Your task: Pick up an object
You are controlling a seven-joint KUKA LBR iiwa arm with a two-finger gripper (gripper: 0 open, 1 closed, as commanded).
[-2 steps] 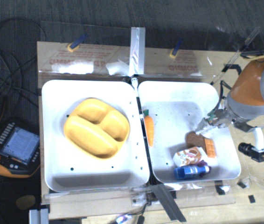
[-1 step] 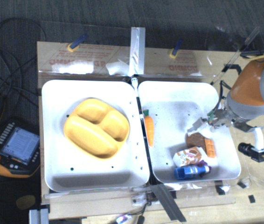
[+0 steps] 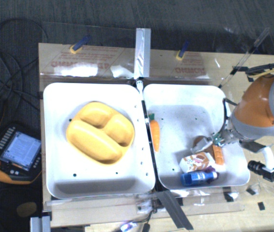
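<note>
My gripper (image 3: 205, 142) hangs low in the right bin (image 3: 185, 110), near its right side, with the arm's orange band (image 3: 255, 105) above and to the right of it. Just below the gripper lie a small white and red carton (image 3: 195, 163) and a short orange piece (image 3: 218, 154). A blue bottle (image 3: 199, 178) lies on its side against the bin's front wall. A carrot (image 3: 154, 134) rests along the left wall of the right bin. I see nothing lifted off the bin floor.
The left bin (image 3: 59, 178) holds a large yellow bread-shaped object (image 3: 99, 132) in its middle. Handheld control devices (image 3: 16, 151) and cables lie on the floor to the left. Small black parts (image 3: 260, 168) sit on the bench right of the bins.
</note>
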